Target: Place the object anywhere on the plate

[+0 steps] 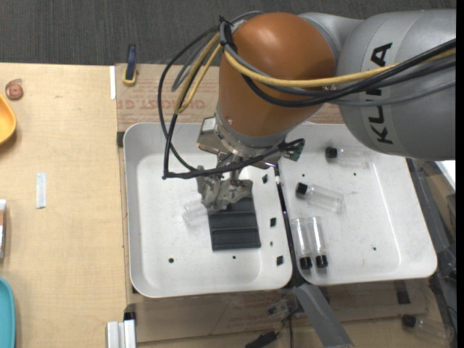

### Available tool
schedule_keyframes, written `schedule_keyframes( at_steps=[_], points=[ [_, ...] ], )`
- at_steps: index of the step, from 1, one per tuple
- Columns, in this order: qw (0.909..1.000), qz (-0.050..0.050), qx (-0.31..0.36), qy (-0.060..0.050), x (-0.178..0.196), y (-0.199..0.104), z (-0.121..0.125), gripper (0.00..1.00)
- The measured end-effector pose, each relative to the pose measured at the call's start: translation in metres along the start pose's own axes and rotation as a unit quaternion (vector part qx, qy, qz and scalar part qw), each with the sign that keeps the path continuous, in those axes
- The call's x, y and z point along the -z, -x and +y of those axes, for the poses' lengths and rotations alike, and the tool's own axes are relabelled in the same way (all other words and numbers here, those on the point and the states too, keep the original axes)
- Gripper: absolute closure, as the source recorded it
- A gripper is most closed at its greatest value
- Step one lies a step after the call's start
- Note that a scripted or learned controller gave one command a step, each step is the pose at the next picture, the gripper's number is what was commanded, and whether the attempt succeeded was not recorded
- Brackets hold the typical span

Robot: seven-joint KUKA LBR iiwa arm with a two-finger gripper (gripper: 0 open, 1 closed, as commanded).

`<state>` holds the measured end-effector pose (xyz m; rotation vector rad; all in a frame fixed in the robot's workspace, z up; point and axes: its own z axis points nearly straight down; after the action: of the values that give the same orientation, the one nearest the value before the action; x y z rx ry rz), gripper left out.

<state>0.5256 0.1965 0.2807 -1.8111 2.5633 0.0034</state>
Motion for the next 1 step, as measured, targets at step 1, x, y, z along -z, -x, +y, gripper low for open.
schedule_keyframes(
  at_steps=[1],
  points=[
    [0.9977,0.0,0.067,0.001,-0.045,0.0107,0.0398,1.0]
  ],
)
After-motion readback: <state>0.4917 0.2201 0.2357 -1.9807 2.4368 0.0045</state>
